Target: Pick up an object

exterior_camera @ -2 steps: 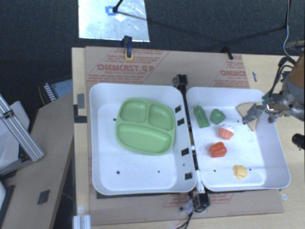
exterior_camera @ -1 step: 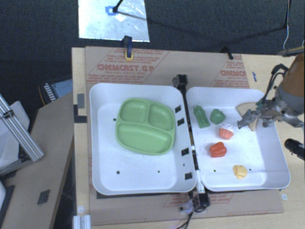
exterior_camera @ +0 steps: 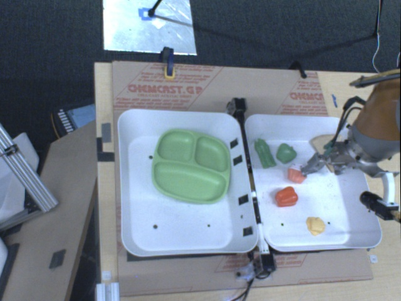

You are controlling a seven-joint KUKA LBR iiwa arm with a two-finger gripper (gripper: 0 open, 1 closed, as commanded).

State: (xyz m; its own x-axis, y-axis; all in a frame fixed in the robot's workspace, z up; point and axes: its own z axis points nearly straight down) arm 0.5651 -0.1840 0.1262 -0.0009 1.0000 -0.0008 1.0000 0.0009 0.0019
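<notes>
Where board (exterior_camera: 188, 83) reads CHEMCAST GP | claw (exterior_camera: 306, 168) beside orange piece (exterior_camera: 296, 175) | grip state unclear

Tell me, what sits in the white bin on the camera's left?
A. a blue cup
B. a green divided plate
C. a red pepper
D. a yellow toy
B: the green divided plate lies alone in the left bin, while the small toys lie in the right bin.
</notes>
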